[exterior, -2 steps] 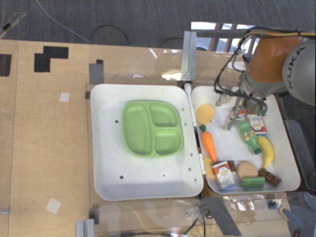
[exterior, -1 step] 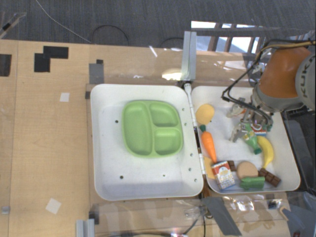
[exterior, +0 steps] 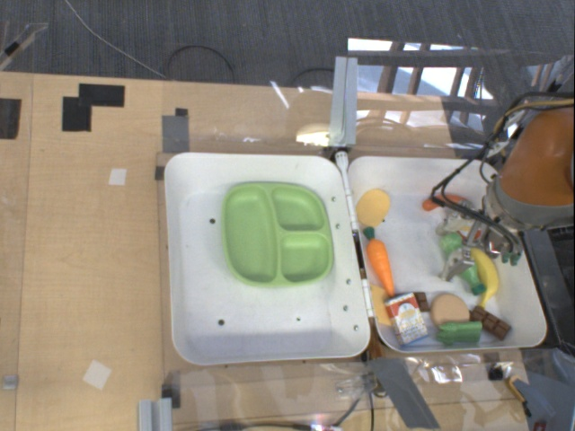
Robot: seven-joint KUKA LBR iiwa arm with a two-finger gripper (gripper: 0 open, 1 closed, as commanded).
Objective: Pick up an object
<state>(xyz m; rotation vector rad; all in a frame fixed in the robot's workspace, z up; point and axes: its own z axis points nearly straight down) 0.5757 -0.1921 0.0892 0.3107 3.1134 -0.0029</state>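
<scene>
Camera view: gripper [exterior: 464, 257] low in right bin [exterior: 409, 173]; finger state unclear; banana [exterior: 487, 275] just right, long axis near-far

Bright, even overhead light; glare on the clear panels [exterior: 377, 115], soft shadows, slightly soft focus.

Grey arm [exterior: 526, 206] with broad orange band, black cables, small metallic claw [exterior: 464, 260].
</scene>
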